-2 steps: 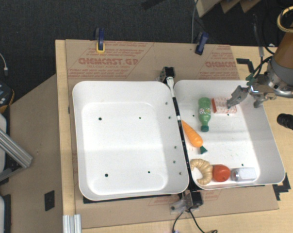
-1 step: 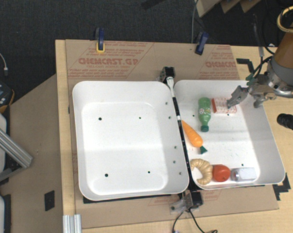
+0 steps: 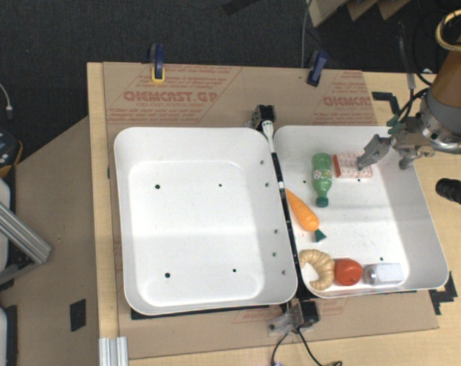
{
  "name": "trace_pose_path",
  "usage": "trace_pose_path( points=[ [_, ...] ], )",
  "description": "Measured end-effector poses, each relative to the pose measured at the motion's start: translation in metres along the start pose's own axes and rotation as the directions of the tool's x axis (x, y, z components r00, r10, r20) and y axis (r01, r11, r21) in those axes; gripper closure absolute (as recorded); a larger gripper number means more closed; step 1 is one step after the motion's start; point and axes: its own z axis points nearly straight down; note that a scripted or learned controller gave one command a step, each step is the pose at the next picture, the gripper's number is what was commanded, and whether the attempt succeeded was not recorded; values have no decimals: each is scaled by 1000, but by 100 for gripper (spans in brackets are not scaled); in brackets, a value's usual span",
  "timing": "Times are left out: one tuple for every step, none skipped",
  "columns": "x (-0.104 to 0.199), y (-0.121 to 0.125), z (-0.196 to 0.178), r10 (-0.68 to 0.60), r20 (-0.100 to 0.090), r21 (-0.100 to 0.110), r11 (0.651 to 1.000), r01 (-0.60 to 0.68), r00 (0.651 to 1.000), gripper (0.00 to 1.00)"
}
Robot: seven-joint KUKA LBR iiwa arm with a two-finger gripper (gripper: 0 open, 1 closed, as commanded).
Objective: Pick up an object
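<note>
Brown protective sheet (image 3: 215,90) under the bins carries red print: "CHEMCAST GP" reads at upper left, above the left bin. Same print repeats at upper right, partly cut off. Smaller lines under it too small to read.

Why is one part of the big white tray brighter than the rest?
In the camera view, light falls unevenly: the left bin has a bright band across its lower floor and a greyer top. The gripper looks slightly blurry, while the green bottle and carrot look sharper.
</note>
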Motion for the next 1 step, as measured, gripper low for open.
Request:
trace_pose_path(
  points=[
    [85,-21,122,-4,-4,7,1000,4,1000,0]
  ],
)
